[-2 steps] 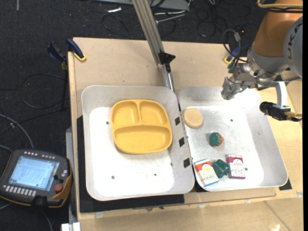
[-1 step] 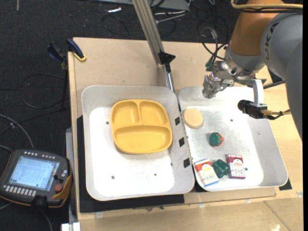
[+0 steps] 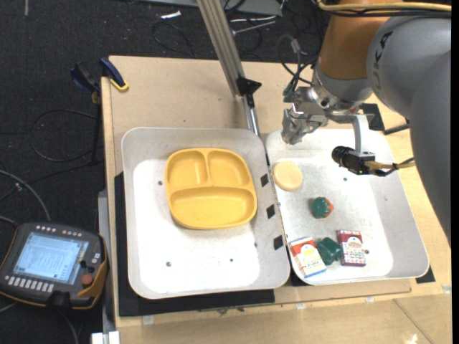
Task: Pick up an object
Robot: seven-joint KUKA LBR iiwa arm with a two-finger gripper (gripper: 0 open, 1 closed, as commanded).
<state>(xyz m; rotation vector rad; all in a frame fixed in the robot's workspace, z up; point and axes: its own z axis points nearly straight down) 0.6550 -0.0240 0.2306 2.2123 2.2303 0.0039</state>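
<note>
**Approach step: gripper over far end of right bin, nothing grasped**

Camera view: The gripper (image 3: 295,133) hung over the far-left corner of the right bin (image 3: 384,192), arm reaching in from the right. Whether it was released or clenched could not be told from this angle; nothing showed in its grip.

Landmark = pale round disc (image 3: 288,175), lying in the right bin just on the near side of the gripper, apart from it. Nearer and right of the disc: a small green-and-red toy (image 3: 321,207). Further toward the near edge from the disc: a red-and-white carton (image 3: 308,257), a dark green piece (image 3: 330,249) touching it, and a red printed box (image 3: 351,248) just beside that. Left of the disc, in the left bin (image 3: 143,192): a yellow divided tray (image 3: 211,188). Right of the disc, a black fitting (image 3: 349,158) hung off the wrist over the bin.

Judgement: step was pre-grasp positioning, pick not yet made. The disc looked the likeliest target, being closest. Next move would call for shifting slightly toward the near side, centring over the disc, descending, then closing. The disc looked flat and low, so a grip could slip off.
</note>
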